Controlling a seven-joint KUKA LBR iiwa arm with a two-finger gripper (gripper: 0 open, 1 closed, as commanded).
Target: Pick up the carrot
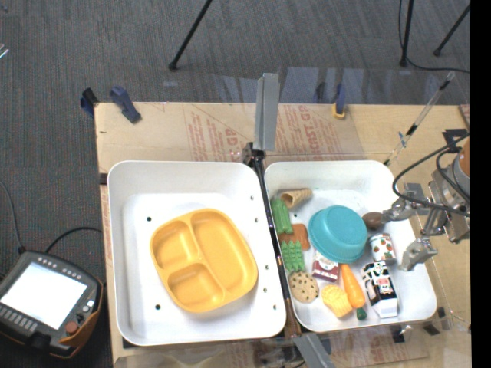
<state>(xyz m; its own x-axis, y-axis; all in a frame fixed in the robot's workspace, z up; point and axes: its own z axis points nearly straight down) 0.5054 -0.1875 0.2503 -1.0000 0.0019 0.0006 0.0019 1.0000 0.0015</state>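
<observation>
- Two white bins side by side on a bench: left bin (123, 205) with a yellow divided plate (203, 259) in the middle, right bin (345, 169) full of toy food.
- Carrot (352, 284) in the right bin, toward the near edge, lying flat, orange body with a small green tip at the near end.
- Just left of the carrot, touching it, a yellow corn piece (336, 300); just right of it, a black and white milk carton (380, 288).
- Behind the carrot, a teal bowl (338, 233), upside down or tilted, hard to tell which.
- Further left in the same bin: a cookie (304, 286), green pieces (291, 254) and an ice cream cone (295, 198) near the far wall.
- Gripper (418, 232) at the right edge of the right bin, well apart from the carrot, with the milk carton between them.
- Fingers (414, 253) spread apart, nothing between them.
- A tablet-like controller (46, 296) on the floor, left of the bench.
</observation>
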